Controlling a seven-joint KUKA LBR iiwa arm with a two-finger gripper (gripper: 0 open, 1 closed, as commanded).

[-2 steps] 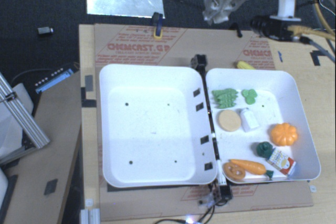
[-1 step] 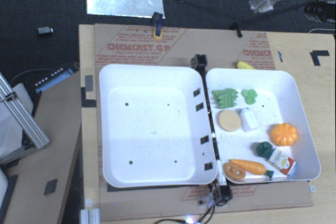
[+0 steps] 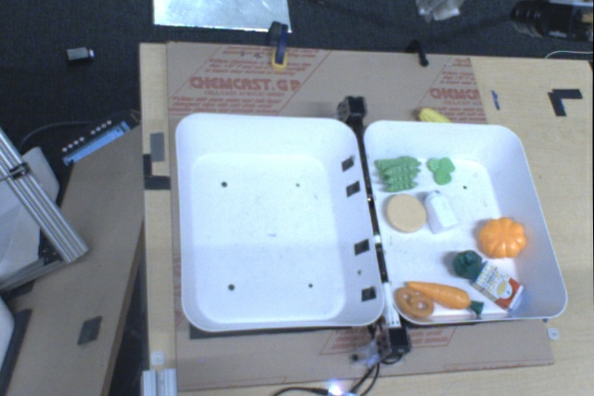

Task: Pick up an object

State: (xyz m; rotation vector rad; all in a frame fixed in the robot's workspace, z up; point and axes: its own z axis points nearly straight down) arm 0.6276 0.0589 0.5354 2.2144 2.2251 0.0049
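Observation:
My gripper (image 3: 438,6) hangs high at the top right, well behind both bins, and nothing shows between its fingers. The right bin (image 3: 535,199) holds several toy foods: a green bean bunch (image 3: 398,172), a small green broccoli piece (image 3: 441,169), a tan round cookie (image 3: 406,213), a white bottle (image 3: 441,210), an orange pumpkin (image 3: 502,237), a dark green vegetable (image 3: 466,263), a red and white carton (image 3: 498,285) and an orange carrot (image 3: 436,295).
The left bin (image 3: 264,218) lies beside the right one, joined by a black hinge strip. A yellow item (image 3: 432,116) rests on the cardboard behind the right bin. A yellow clamp (image 3: 278,46) stands at the bench's back edge.

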